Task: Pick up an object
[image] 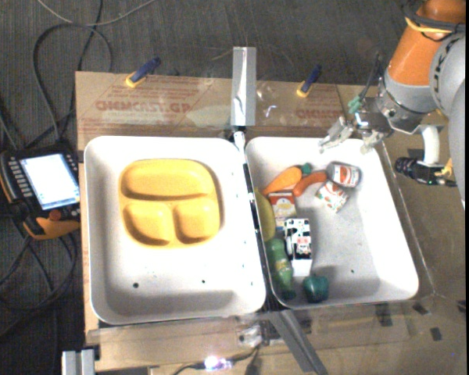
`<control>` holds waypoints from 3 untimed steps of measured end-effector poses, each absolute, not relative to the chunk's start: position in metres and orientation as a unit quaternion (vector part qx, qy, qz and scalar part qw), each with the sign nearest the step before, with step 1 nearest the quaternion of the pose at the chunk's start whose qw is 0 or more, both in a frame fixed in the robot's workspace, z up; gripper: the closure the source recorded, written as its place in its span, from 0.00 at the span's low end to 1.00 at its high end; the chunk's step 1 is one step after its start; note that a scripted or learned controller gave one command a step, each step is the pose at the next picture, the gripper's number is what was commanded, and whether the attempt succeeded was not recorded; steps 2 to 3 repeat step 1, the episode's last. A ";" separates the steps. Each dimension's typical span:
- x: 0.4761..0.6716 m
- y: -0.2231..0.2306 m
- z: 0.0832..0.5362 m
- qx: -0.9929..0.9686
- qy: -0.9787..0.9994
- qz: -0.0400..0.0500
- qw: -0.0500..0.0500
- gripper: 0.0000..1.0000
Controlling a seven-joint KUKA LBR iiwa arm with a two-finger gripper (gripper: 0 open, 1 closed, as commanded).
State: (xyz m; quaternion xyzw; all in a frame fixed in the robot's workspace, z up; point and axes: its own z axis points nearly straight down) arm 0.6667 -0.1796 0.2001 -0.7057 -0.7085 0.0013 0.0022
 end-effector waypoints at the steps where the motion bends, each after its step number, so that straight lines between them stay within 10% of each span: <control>1: 0.643 -0.212 0.124 -0.688 -0.726 -0.005 -0.012 0.00; 3: 0.643 -0.212 0.124 -0.688 -0.726 -0.005 -0.012 0.00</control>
